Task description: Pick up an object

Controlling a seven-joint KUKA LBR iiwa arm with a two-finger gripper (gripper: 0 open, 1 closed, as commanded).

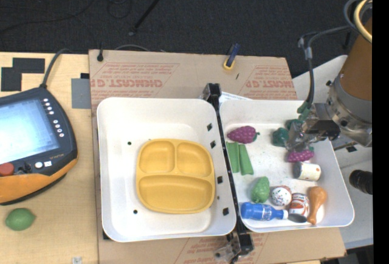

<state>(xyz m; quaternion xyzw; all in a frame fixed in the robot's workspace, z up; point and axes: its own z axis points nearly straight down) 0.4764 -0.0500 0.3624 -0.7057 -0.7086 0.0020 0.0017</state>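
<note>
My gripper (298,140) hangs low over the right bin (346,211), near its far right side. Right under it lies a small purple grape bunch (300,155), and a teal object (281,135) sits just to its left. I see nothing clearly held. Elsewhere in this bin are a larger purple grape bunch (242,134), two green sticks (239,158), a green pepper (261,189), a white cylinder (307,171), a small ball (280,196), a blue bottle (262,212), a small can (298,202) and a brown drumstick (316,202).
The left bin (115,129) holds a yellow divided plate (176,174). A control pendant (30,135) and a green lime (20,219) lie on the bench at the far left. A black clamp (211,92) stands at the far end of the bins' shared wall.
</note>
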